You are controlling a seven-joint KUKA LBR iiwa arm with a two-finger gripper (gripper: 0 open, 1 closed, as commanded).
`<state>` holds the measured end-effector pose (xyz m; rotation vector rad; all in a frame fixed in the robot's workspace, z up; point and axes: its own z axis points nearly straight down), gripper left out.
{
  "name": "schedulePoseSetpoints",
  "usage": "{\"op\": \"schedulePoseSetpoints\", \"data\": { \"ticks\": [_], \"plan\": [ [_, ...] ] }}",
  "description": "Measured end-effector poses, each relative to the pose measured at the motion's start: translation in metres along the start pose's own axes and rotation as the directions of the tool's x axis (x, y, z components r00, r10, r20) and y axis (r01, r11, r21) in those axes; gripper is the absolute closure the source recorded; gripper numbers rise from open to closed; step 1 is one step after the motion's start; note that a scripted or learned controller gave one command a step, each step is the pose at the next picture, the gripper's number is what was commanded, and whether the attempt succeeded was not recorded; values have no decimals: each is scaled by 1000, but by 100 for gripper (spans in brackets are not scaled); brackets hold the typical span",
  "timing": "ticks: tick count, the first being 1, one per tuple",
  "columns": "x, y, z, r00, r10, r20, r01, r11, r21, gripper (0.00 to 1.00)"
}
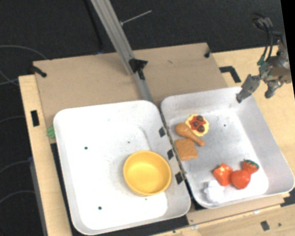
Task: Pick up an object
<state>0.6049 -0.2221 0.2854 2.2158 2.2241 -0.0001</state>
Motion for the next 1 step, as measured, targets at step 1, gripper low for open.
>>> {"op": "schedulePoseSetpoints", "data": {
  "ticks": [1],
  "plan": [
    [0,0,0,1000,0,1,0,1000,0,0]
  ]
}}
